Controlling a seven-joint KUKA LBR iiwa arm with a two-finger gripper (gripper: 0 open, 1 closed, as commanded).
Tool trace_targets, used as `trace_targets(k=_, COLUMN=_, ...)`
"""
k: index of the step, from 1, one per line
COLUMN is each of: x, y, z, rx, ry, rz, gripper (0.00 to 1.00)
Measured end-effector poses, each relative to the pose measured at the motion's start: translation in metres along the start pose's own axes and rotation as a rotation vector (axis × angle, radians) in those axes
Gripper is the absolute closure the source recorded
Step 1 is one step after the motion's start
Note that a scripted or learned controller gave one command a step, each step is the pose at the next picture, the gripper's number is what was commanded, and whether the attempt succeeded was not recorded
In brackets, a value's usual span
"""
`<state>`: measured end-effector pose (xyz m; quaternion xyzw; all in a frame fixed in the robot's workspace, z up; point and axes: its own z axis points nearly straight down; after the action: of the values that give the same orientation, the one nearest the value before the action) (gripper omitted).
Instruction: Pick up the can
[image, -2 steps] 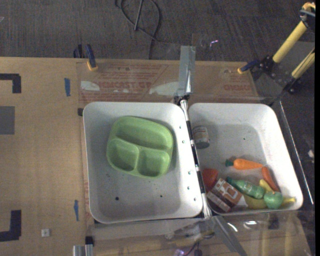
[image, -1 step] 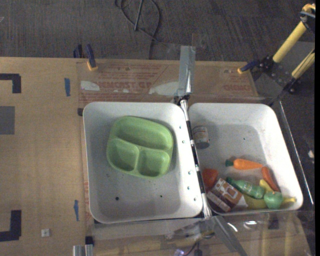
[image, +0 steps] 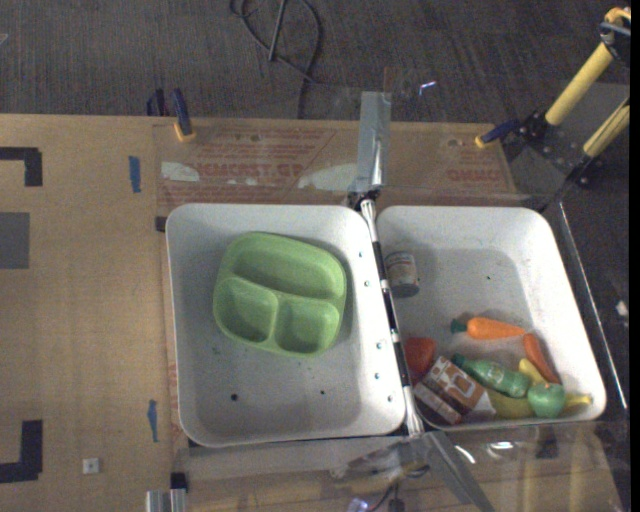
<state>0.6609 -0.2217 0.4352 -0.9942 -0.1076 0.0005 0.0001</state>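
The can is small and grey with a pale label. It stands in the right bin, hard against that bin's left wall, about halfway along it. Nothing touches or covers the can.
The left bin holds a green divided plate. In the right bin's near part lie a carrot, a second carrot, a green bottle, a brown carton, a red piece and a yellow-green toy. A metal bracket stands behind the bins.
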Motion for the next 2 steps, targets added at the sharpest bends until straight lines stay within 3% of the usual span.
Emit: trace_targets(k=2, x=-0.0016, y=0.0005, z=0.0003, rx=0.002, ry=0.0, rz=0.012, gripper=1.0)
